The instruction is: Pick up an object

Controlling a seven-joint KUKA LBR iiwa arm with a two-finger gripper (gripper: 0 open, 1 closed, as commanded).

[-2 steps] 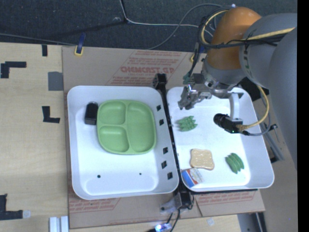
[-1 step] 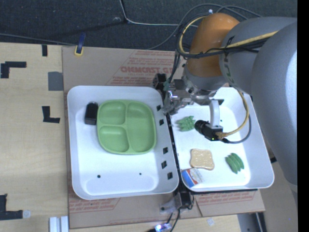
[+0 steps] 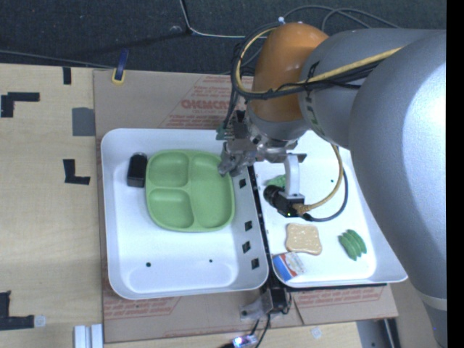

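White, shallow bins sit side by side on the table. In the left bin (image 3: 123,259) we see a green divided plate (image 3: 190,191) with a small black block (image 3: 136,170) touching its left edge. The right bin (image 3: 377,263) holds a slice of toast (image 3: 303,238), a green pod (image 3: 353,244) and a red, white and blue packet (image 3: 290,265). The grey arm (image 3: 362,85) hangs its jaws (image 3: 233,158) over the plate's upper right corner; we cannot tell whether they are open or closed.
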